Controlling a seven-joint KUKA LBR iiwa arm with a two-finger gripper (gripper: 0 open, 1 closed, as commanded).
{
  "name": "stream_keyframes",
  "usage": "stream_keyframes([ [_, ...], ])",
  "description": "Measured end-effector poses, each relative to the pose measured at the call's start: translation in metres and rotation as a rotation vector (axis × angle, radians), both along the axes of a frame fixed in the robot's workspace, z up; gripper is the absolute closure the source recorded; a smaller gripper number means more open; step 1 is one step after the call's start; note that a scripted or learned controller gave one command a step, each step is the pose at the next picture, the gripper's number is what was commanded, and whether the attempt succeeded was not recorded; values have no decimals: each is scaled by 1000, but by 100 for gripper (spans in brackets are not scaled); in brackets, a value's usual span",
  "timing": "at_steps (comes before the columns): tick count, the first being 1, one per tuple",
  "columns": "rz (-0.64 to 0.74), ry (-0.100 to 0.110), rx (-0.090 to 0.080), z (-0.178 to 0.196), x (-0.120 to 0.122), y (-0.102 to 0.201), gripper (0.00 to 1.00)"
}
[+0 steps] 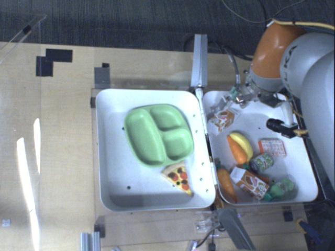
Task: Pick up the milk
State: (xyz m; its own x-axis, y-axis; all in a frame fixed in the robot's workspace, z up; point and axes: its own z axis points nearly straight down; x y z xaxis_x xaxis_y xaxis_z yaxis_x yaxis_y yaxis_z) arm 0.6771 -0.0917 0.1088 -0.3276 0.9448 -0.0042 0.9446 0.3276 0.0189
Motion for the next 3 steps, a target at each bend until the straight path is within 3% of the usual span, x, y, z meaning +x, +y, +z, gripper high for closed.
stream_keyframes([
  [1,49,3,-4,0,-1,-2,0],
  [2,76,-10,-8,0,-6,-2,0],
  [3,233,7,-6,80,-10,26,0],
])
